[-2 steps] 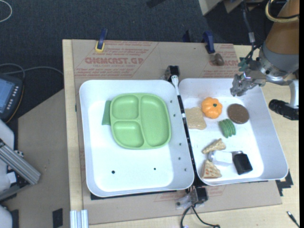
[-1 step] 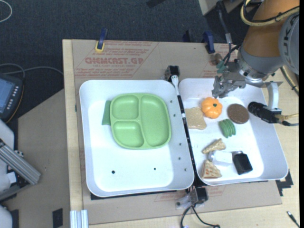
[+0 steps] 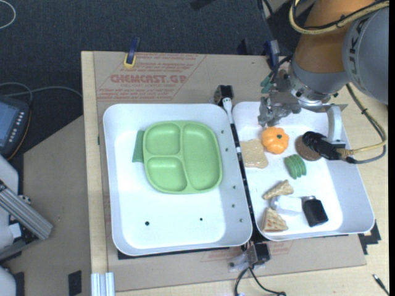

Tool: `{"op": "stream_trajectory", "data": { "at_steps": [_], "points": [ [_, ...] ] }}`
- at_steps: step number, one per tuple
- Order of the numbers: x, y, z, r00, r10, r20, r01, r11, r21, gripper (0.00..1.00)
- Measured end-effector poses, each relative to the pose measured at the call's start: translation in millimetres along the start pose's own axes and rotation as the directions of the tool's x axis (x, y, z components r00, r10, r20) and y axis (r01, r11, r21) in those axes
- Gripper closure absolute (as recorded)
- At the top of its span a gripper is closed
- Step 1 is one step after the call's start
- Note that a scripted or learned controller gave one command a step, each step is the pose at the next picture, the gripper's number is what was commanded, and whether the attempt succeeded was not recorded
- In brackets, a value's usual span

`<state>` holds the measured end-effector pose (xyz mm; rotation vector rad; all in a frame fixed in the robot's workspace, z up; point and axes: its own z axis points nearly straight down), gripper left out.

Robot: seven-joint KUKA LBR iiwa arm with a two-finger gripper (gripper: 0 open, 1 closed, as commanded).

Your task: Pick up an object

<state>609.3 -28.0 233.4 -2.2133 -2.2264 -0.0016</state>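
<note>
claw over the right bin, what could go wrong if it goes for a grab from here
1. The claw sits just above the orange pumpkin; round, so it may slip out.
2. The beige piece and the green piece lie close, so a descent could knock them.
3. The bin's inner wall is near, leaving little room on that side.

dark blue carpet floor (image 3: 92, 17) across upper frame; tan bench top (image 3: 95, 165) below; aluminium rail (image 3: 24, 211) at lower left.
</note>
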Motion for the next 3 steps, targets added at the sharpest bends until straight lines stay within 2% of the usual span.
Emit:
{"op": "stream_trajectory", "data": {
  "at_steps": [2,3],
  "points": [
    [7,-9,2,1.000,0.006,0.002,-0.006,1.000,0.002,1.00],
    [12,-3,19,1.000,0.005,0.002,-0.005,1.000,0.003,1.00]
  ]
}}
